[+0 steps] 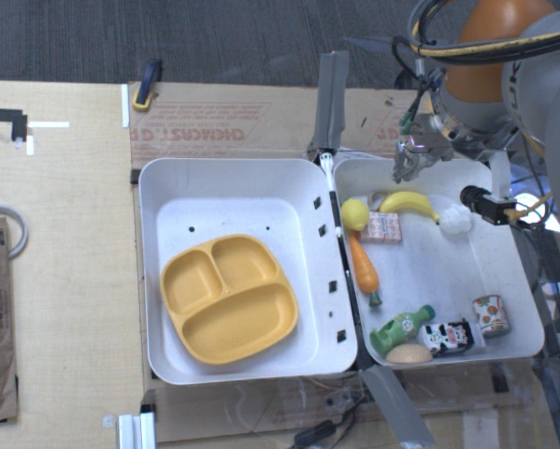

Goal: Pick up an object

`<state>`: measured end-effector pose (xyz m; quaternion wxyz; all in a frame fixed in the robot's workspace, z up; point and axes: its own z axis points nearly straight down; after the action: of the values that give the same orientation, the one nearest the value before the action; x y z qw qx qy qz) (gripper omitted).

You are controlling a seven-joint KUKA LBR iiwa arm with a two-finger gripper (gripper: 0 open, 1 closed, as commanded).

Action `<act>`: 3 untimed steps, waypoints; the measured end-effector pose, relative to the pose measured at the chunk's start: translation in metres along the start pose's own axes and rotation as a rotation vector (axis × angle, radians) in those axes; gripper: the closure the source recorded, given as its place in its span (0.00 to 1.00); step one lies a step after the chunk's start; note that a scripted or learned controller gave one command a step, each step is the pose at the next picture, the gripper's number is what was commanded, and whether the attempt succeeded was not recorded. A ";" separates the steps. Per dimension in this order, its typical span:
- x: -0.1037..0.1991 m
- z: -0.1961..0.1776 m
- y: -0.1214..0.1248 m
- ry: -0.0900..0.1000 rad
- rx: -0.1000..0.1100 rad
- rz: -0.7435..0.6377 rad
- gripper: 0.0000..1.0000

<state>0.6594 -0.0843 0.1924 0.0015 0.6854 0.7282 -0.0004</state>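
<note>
The left bin (158,251) held a yellow tray (229,297) with three parts, lying toward six o'clock of that bin's middle. Nothing else sat with it. The right bin (518,279) held all the small things. A lemon (354,214) lay at ten o'clock in that bin, with an orange carrot (363,265) just below it, pointing down toward six. A small pink box (383,227) touched the lemon's right side, and a banana (410,203) curved just above the box. A white ball (455,220) sat just past the banana's right tip. At six o'clock lay a green bottle (400,327), a tan egg-shaped thing (409,354) and a black and white carton (447,336), all close together. A little can (490,315) stood at four o'clock. The gripper (409,162) hung at twelve o'clock of the right bin, above the banana and not touching it. I could not tell how its tips were set. Nothing was in it, so it looked like the pick had not been done. It would need to drop down, close on something like the banana, and lift.
</note>
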 end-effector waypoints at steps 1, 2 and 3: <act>0.000 0.001 0.000 0.000 0.001 -0.001 0.00; -0.034 0.094 -0.021 -0.001 -0.001 -0.213 0.00; -0.029 0.094 -0.018 -0.007 0.007 -0.220 0.00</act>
<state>0.6435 -0.1148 0.0982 0.0016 0.6014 0.7989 -0.0057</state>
